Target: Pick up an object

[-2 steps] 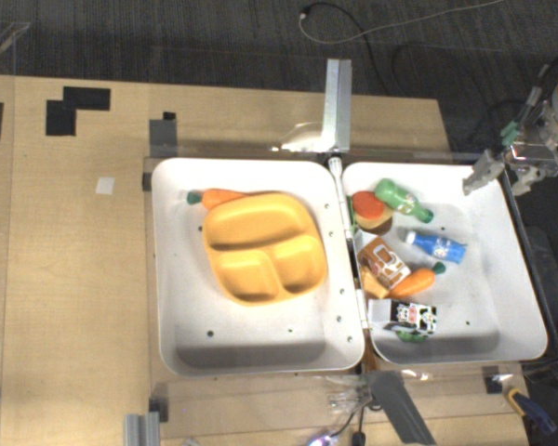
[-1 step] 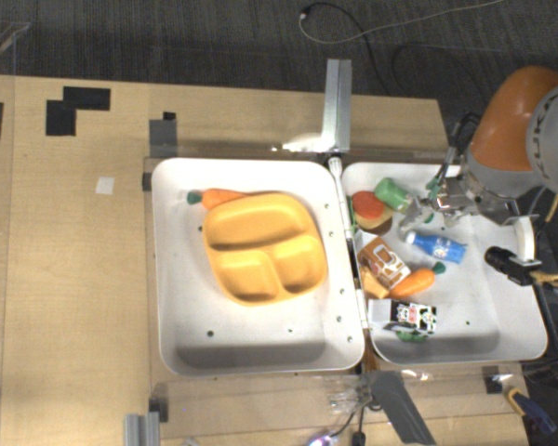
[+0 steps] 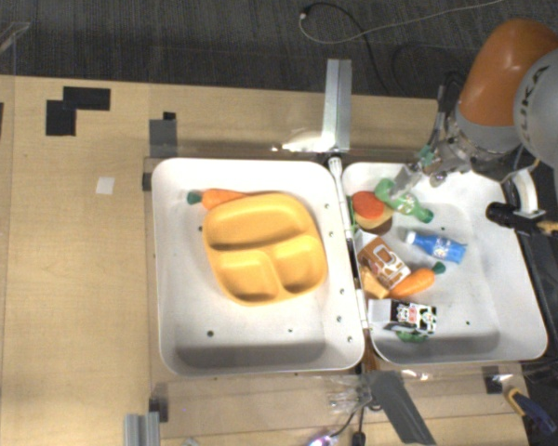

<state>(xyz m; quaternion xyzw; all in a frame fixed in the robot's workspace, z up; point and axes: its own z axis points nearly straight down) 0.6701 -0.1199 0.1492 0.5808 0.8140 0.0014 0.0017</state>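
Pale wooden bench [image 3: 65, 277], dark grey carpet floor [image 3: 167, 17], loose white cable [image 3: 400, 21]

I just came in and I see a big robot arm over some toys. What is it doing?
The robot arm is reaching in from the right over the right bin, which has toy food scattered in it. Its tool is down at the back of that bin, right by a green toy beside a little burger. A blue bottle, a carrot and a small brown box lie nearby. The left bin holds a yellow divided tray. I can't tell if it has grabbed anything yet.
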